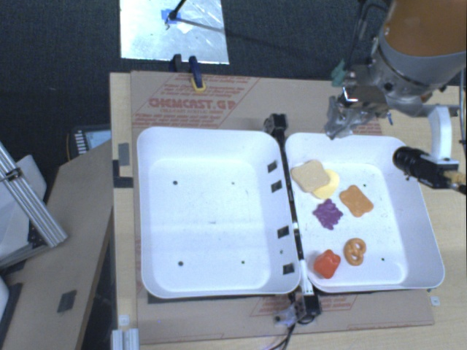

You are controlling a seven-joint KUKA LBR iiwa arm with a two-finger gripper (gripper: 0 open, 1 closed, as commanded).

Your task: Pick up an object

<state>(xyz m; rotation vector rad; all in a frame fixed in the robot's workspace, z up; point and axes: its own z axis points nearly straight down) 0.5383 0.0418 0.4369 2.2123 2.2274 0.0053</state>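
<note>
Inside the right bin (416,257), five small play-food pieces lay loosely grouped toward its left half. A tan bread slice (309,175) sat farthest back, tilted so its long axis ran from near left to far right, and it overlapped a pale yellow piece (328,186) just to its near right. To the right of these lay an orange toast-like piece (356,200), its long axis running far left to near right. A purple grape cluster (328,214) rested between and slightly nearer than them, apart from each. Nearer still, a small brown pretzel (354,251) lay flat, and a red pepper-like piece (326,264) sat just to its near left, close to the divider between the bins.

The left bin (153,217) stood beside it, the two touching along a black clipped seam. Both rested on a brown cardboard sheet (219,97) on the table (80,217).

The gripper (341,126) hung over the far rim of the right bin, well apart from all five pieces, with the grey arm and its orange band above it at the far right. Whether the jaws stood wide or narrow could not be told, and nothing showed between them.

A shiny foil-like sheet (171,20) lay on the dark floor beyond the table.
</note>
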